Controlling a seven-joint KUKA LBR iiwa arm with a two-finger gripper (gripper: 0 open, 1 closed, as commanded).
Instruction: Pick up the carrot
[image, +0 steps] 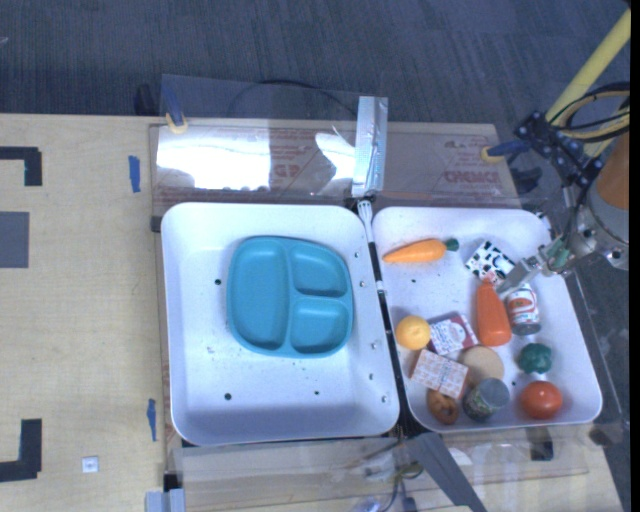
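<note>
Carrot (414, 252), smooth, tapered orange, lies in my right bin (580, 340); hand (548, 258) sits near its rim, grip I cannot tell.

Red printing runs across the clear plastic sheet (300, 160) behind the two white bins (270, 420), too blurred to read. The small can (523, 309) carries a label, likewise illegible.
</note>
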